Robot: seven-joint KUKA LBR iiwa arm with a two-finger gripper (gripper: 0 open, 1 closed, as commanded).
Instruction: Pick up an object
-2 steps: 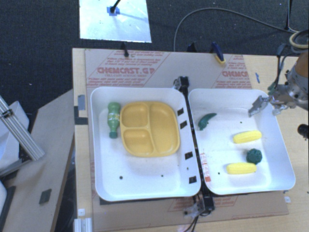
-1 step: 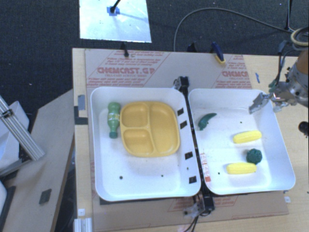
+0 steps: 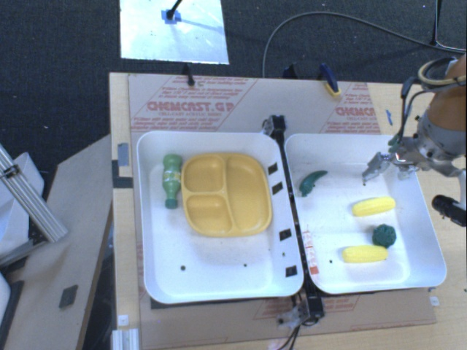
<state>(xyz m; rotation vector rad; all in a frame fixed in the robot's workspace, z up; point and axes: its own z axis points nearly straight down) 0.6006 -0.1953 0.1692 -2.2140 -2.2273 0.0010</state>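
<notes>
My gripper (image 3: pixel 387 168) hangs over the far part of the right bin (image 3: pixel 430 268), open, with nothing between its fingers. A yellow corn cob (image 3: pixel 373 207) lies just below it in the view, apart from it. A second yellow corn cob (image 3: pixel 365 254) lies nearer the front, with a dark green broccoli piece (image 3: pixel 384 235) between the two. A green pepper (image 3: pixel 312 181) rests at the bin's left side. In the left bin (image 3: pixel 157 268) a yellow divided plate (image 3: pixel 225 194) lies beside a green bottle (image 3: pixel 171 181).
The black divider (image 3: pixel 286 195) runs between the two bins. Cables and a blue clamp (image 3: pixel 328 75) sit on the board behind the right bin. A metal sheet (image 3: pixel 174 20) lies at the far back. An aluminium rail (image 3: pixel 25 195) stands at the left.
</notes>
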